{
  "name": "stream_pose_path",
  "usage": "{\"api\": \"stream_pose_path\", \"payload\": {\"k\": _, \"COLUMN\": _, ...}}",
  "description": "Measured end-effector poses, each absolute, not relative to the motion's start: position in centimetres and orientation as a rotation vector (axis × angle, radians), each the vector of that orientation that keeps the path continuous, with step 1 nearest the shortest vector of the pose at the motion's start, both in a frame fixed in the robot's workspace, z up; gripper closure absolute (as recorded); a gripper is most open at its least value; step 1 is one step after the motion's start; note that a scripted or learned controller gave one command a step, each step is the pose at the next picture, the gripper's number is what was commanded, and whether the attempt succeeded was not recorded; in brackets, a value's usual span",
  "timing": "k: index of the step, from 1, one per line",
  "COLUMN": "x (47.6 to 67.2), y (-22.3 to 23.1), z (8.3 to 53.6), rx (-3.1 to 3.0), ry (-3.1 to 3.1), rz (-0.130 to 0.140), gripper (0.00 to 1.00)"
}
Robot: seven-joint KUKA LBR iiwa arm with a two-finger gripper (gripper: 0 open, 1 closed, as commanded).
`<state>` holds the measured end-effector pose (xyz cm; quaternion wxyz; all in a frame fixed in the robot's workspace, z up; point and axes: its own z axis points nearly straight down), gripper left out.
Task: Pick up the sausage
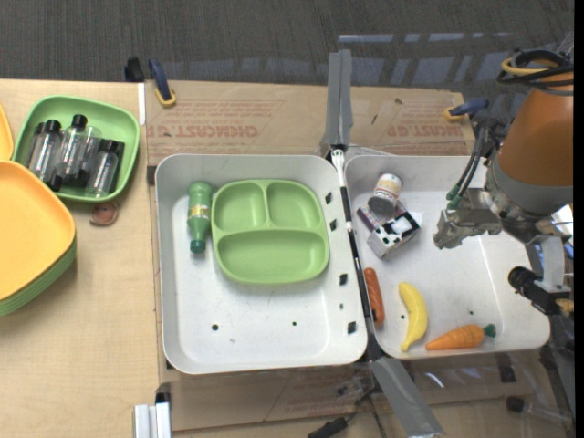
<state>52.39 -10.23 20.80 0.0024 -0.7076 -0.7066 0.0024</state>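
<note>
The sausage (pixel 373 297) is a short reddish-brown link lying lengthwise against the left wall of the right bin (pixel 511 340), near its front. My gripper (pixel 451 232) hangs over the middle right of that bin, well to the right of the sausage and farther back. It is not touching the sausage. The grey arm with its orange band (pixel 540 135) reaches in from the right above it.
In the right bin, a banana (pixel 413 315) and a carrot (pixel 456 337) lie just right of the sausage, with a small can (pixel 387 191) and a black-and-white box (pixel 393 231) farther back. The left bin (pixel 182 327) holds a green divided plate (pixel 270 229) and a green bottle (pixel 199 214).
</note>
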Motion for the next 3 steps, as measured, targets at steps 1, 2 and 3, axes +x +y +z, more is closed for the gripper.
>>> {"api": "stream_pose_path", "payload": {"k": 1, "x": 63.4, "y": -14.1, "z": 12.2, "rx": -2.338, "ry": -2.098, "rz": 0.004, "gripper": 1.0}}
{"api": "stream_pose_path", "payload": {"k": 2, "x": 65.8, "y": -19.7, "z": 9.2, "rx": -2.579, "ry": -1.795, "rz": 0.003, "gripper": 1.0}}
{"api": "stream_pose_path", "payload": {"k": 3, "x": 65.9, "y": -21.3, "z": 11.8, "rx": -2.811, "ry": -1.403, "rz": 0.003, "gripper": 1.0}}
